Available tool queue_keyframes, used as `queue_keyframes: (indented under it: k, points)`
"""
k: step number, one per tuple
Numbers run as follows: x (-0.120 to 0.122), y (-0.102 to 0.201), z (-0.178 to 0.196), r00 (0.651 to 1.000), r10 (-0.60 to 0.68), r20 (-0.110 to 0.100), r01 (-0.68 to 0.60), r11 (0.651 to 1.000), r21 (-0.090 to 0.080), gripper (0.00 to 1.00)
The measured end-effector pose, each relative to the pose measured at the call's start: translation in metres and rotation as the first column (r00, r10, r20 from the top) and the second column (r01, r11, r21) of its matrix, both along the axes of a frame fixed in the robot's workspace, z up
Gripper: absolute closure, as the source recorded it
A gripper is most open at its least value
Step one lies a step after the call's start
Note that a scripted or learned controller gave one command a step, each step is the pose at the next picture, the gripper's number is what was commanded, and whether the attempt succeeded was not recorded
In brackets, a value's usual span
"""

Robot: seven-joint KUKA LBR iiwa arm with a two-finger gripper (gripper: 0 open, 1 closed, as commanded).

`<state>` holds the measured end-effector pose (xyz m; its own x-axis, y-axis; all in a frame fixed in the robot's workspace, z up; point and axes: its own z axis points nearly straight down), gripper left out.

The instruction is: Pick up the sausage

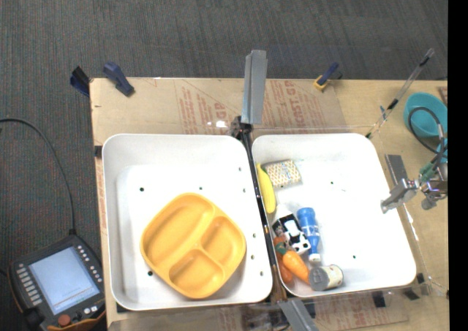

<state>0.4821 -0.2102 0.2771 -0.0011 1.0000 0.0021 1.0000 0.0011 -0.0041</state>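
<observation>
Far over on the right side I see a little grey metal piece (pixel 401 194) sticking in over the edge. It is small and blurry. I cannot tell if it is part of my arm.

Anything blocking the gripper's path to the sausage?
Nothing visible across the right bin's floor from the gripper at its right rim. The sausage itself I can't pick out; the pile by the left wall, bottle, carrot, can, may crowd it.
</observation>
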Motion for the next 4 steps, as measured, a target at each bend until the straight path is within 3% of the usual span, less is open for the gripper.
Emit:
queue_keyframes:
  k: [1, 2, 3, 4]
  points:
    - [0.0, 0.0, 0.008, 1.0, 0.0, -0.003, 0.0, 1.0, 0.002, 1.0]
    - [0.009, -0.002, -0.126, 0.877, -0.48, -0.004, 0.48, 0.877, -0.001, 1.0]
    - [0.047, 0.029, -0.142, 0.718, -0.697, -0.002, 0.697, 0.718, -0.004, 1.0]
    - [0.062, 0.109, -0.05, 0.559, -0.829, 0.0, 0.829, 0.559, -0.006, 1.0]
